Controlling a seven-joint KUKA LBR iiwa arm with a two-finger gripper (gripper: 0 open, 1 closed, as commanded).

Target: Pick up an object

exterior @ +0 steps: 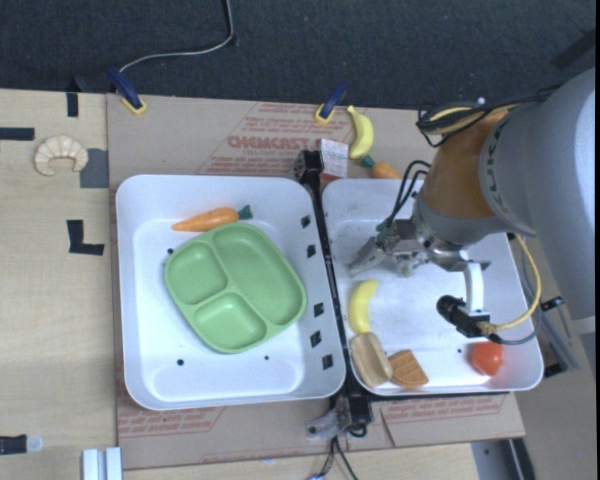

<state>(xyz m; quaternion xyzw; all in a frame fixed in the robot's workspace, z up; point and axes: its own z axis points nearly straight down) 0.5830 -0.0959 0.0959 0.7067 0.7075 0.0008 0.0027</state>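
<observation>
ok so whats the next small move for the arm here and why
Probably a short move down and toward the camera, to bring the end effector over the banana in the right bin. The end effector sits just above that banana with nothing seen between its fingers, and the banana lies apart from the bread, so it looks like the nearest clean pick.

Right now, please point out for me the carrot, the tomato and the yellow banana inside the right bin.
carrot (208,219): camera view, middle of its orange body.
tomato (487,358): camera view, centre of its red surface.
banana in the right bin (362,305): camera view, middle of its curved yellow body.
</observation>
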